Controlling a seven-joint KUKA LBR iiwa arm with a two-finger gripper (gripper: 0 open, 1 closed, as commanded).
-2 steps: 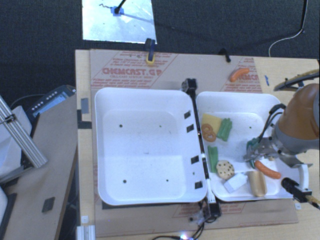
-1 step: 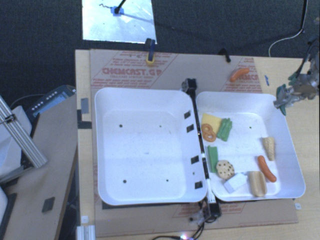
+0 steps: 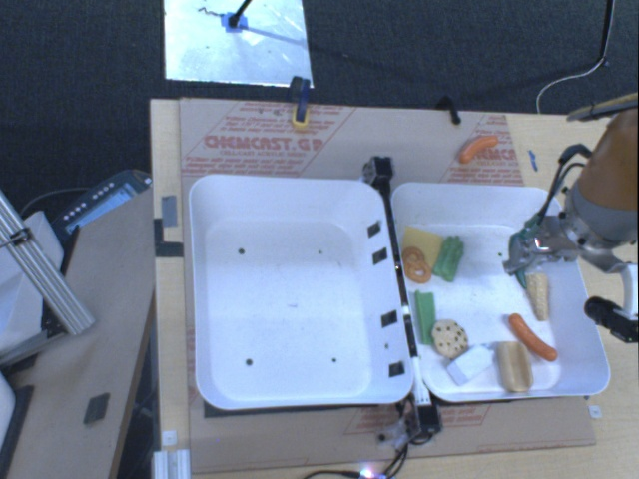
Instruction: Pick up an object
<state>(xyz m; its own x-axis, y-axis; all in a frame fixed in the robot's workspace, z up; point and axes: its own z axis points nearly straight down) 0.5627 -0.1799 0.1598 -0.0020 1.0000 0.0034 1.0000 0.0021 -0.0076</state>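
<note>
Currently gripper [image 3: 526, 257] over right bin [image 3: 499, 218], state unclear; pale tapered piece [image 3: 539, 295] just below

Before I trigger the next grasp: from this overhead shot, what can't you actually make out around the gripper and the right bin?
- Gripper, camera view: small and blurred; whether it holds anything is unclear.
- Cream cone-shaped item: its upper end meets the gripper; contact cannot be judged.
- Arm: cut off by the right edge.
- Right bin: its far right rim is hidden under the arm.
- Pretzel: too small to tell whether it lies on the yellow block.
</note>
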